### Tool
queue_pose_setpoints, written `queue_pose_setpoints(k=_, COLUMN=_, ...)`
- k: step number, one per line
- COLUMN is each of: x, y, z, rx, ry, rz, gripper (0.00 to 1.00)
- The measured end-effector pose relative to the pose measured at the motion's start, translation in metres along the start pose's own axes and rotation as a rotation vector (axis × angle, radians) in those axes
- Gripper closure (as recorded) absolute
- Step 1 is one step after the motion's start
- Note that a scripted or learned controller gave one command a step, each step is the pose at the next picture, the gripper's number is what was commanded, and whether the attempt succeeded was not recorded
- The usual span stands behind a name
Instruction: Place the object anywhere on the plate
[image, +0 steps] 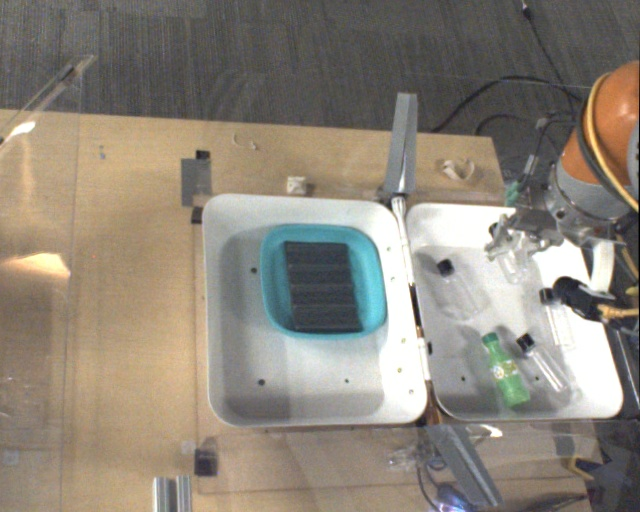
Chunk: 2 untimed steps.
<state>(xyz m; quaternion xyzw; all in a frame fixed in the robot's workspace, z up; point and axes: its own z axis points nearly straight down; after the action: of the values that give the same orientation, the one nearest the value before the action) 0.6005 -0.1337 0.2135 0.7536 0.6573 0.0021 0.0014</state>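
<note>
Bins are sitting side by side on the wooden bench (110, 330), their inner rims almost touching. The left bin (230, 390) is holding a teal plate (372, 290) with a dark ribbed object (322, 287) lying flat on it, inside the plate's rim on all sides. White floor is staying open around the plate, more at the near side than at the far side.

The right bin (440, 395) is carrying several small things. A green bottle (505, 372) is lying near the front wall, just beside a clear bottle with a black cap (540, 362). Another clear bottle with a black cap (458, 283) is lying toward the left wall; its body is nearly the same tone as the bin, so its outline is hard to follow.

The arm is reaching in at the right, with its orange band cut by the picture's edge. The gripper (518, 240) is hanging over the far right part of the right bin, well apart from the plate. Its fingers are looking spread with nothing between them, though glare is making this a little uncertain. Cables and a black part are covering the bin's right rim.
</note>
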Motion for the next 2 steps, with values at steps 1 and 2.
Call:
queue_pose_setpoints(k=1, x=0.0214, y=-0.0451, z=0.0442, rx=0.001, ry=-0.001, rz=-0.055, gripper=1.0)
queue_pose_setpoints(k=2, x=0.0211, y=-0.0449, z=0.0439, rx=0.001, ry=-0.001, rz=-0.054, gripper=0.0)
